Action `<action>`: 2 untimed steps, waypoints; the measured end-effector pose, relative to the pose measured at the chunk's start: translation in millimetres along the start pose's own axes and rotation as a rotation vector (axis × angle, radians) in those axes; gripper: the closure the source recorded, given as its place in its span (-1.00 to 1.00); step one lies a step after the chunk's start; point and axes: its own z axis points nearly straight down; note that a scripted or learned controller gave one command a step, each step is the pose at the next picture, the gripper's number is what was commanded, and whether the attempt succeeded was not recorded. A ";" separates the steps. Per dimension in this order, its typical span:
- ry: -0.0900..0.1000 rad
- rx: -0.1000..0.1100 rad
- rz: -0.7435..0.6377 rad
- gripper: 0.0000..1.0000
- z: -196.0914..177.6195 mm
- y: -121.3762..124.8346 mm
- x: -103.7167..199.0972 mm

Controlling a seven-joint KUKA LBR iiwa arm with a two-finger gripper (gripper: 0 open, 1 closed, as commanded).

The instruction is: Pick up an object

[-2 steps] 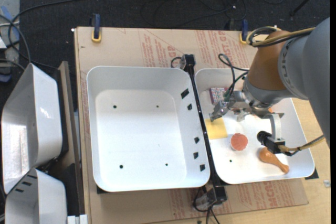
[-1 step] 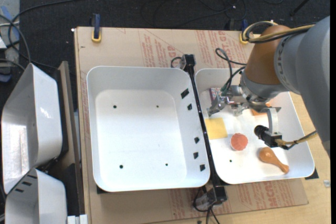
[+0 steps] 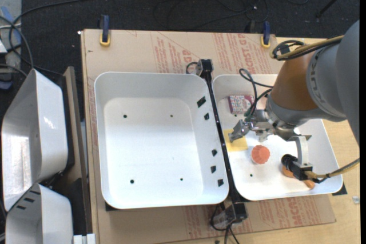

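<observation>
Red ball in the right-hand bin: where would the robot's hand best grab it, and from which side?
Across its widest middle, coming straight down from above. The red ball is round, so no side grips better, and it lies on the floor of the right bin with its top uncovered. Keeping clear of the yellow block beside it seems wise.

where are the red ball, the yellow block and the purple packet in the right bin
red ball (image 3: pixel 261 155), camera view, middle of its rounded top
yellow block (image 3: pixel 239 144), camera view, its flat upper face
purple packet (image 3: pixel 237 103), camera view, middle of its printed face
</observation>
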 end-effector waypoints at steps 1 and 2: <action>0.000 -0.005 0.000 1.00 -10.4 2.7 0.0; 0.003 -0.010 -0.012 1.00 -104.6 -39.9 78.3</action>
